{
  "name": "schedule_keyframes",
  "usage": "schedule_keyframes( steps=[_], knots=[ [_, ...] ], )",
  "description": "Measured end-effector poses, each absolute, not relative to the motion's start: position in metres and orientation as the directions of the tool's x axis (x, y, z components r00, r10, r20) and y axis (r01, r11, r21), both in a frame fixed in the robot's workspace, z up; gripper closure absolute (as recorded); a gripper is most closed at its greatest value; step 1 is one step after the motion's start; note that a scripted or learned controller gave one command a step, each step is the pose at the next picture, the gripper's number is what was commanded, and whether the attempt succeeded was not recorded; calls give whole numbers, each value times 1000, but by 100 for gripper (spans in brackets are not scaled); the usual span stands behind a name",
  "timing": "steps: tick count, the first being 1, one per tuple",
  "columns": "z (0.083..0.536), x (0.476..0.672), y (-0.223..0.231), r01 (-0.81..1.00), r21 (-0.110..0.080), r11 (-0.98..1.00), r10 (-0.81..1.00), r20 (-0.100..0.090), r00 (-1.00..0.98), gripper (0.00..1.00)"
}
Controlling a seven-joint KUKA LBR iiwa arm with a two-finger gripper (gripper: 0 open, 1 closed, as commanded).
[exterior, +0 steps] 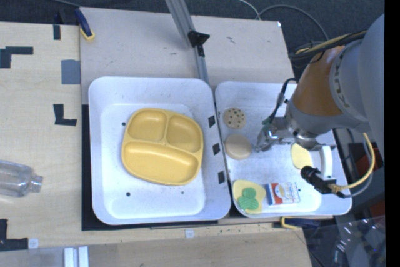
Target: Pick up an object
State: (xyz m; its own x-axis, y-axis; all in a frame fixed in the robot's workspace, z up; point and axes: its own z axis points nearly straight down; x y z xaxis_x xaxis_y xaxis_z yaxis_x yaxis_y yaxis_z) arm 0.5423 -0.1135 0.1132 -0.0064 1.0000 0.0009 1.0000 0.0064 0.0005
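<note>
Bench with two white bins: gripper (267, 137) low in the right bin (250, 97), finger state indiscernible, beside a tan round object (238, 147). Approach step; next, closing squarely around it.

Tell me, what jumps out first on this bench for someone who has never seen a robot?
The big yellow divided tray lying in the left bin catches the eye first. Next comes the grey arm with its orange band, reaching in from the right, its claw low over the right bin beside a round tan object.
</note>
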Motion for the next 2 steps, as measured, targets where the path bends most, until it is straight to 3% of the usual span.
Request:
schedule_keyframes(
  steps=[1, 2],
  knots=[
    [204, 528, -123, 1000, 5, 1, 1000, -1, -1, 100],
    [187, 554, -71, 1000, -2, 6, 1000, 1, -6, 100]
  ],
)
